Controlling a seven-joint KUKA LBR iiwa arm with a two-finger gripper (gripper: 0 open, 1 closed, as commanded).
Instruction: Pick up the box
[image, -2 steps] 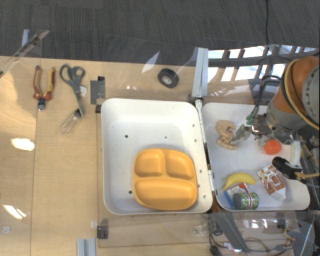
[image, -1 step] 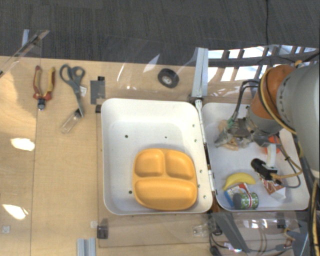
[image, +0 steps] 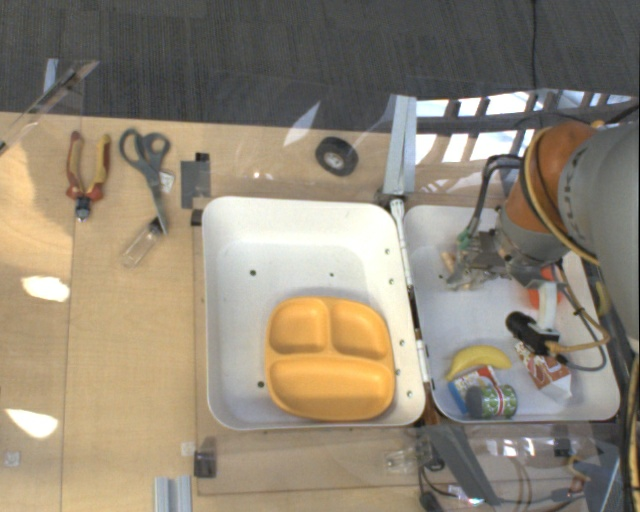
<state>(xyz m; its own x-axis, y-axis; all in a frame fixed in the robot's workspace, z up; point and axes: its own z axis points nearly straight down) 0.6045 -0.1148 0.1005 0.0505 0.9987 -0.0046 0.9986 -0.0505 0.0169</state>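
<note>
Hovering over the right bin (image: 440, 330), the arm (image: 590, 180) reaches in from three o'clock, its end effector (image: 468, 262) poised near the bin's upper-left area at about ten o'clock from the bin's centre. Whether it is spread or closed I cannot tell — nothing visible sits in its grip. The box (image: 548, 372), a small carton with red and white print, lies at five o'clock in that bin, tilted against the front-right corner, well apart from the end effector. Beside it, toward seven o'clock, rest a banana (image: 478, 358) and a green can (image: 494, 401). The left bin (image: 230, 300) carries a yellow divided tray (image: 330, 357). On the worktop (image: 100, 350) at ten o'clock lie scissors (image: 148, 165) and pliers (image: 84, 170). The box looks light and thin-walled — likely to crush under a hard squeeze, so a grip across its narrow faces seems best.
</note>
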